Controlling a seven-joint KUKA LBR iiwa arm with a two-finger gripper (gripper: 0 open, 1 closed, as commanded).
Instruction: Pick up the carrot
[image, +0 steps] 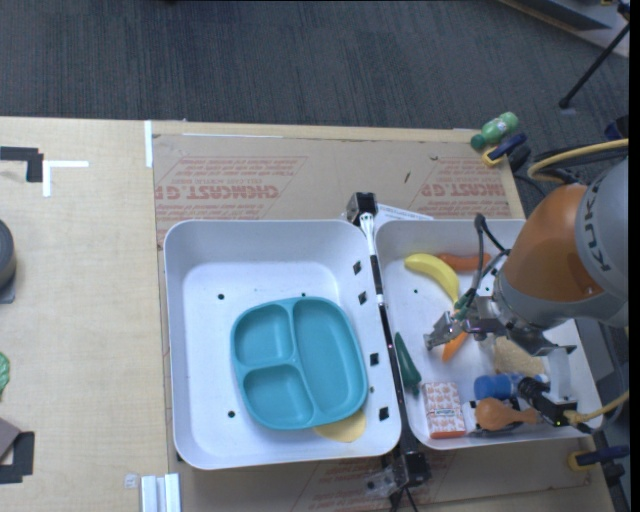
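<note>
In the right bin (420, 232), my gripper (449, 333) hangs over the middle of the floor. A small orange carrot (455, 346) sits tilted between its fingertips, its lower end sticking out below them, so the gripper is shut on it. The grey arm with its orange band (560, 250) reaches in from the right and hides part of the bin behind it.
A yellow banana (435, 272) and another orange piece (465, 262) lie at the back of the right bin. A dark green vegetable (406, 362) lies along its left wall, with a snack packet (443, 409) and blue and tan items (498, 388) in front. The left bin (200, 250) holds a teal divided plate (297, 361).
</note>
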